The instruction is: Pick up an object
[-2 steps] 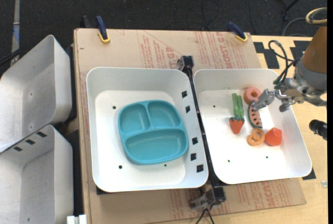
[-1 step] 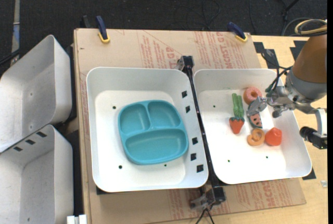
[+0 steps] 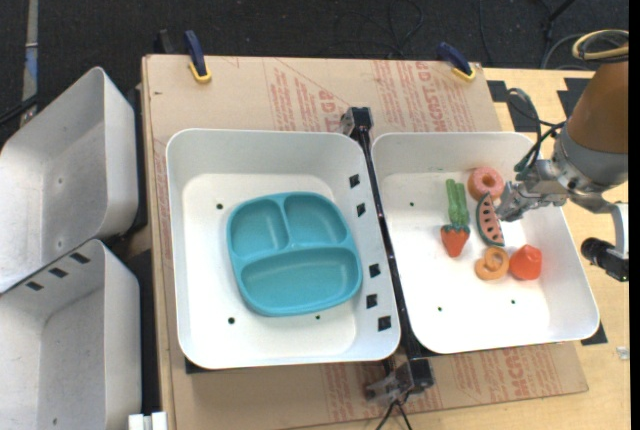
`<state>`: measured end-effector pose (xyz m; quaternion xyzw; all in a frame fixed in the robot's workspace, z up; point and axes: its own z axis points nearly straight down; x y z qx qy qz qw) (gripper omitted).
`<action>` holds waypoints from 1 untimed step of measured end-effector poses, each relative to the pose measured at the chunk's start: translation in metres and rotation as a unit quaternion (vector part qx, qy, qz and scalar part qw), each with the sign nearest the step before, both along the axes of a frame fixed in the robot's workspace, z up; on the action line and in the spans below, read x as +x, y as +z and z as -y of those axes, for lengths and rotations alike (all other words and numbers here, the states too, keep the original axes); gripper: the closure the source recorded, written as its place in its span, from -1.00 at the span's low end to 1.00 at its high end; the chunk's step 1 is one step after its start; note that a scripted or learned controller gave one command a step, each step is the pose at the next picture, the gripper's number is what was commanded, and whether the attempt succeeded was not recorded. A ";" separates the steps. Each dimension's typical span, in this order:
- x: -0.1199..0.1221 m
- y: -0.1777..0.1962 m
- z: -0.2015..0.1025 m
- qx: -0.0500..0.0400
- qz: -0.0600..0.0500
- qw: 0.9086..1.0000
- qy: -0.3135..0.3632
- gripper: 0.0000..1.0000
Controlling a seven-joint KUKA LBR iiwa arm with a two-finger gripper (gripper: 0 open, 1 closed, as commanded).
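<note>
The pincer (image 3: 512, 201) hovered beside the red watermelon-slice toy (image 3: 489, 220) in the right white bin (image 3: 560, 318); whether it was open I cannot tell. A clean grasp needed centring, clear of the pink ring (image 3: 487, 182).

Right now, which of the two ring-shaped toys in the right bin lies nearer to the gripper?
The pink ring, at the bin's far side just left of the gripper. The orange ring lies lower, beside the red tomato.

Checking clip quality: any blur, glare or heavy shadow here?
Camera view: even light, soft shadows, no harsh glare on the white bins; the teal tray and toy foods are sharp; the gripper looks slightly soft; the floor behind is dark.
</note>
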<state>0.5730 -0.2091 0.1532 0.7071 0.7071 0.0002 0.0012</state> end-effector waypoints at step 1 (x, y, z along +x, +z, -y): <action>-0.001 0.048 -0.009 0.000 0.001 1.000 0.002 1.00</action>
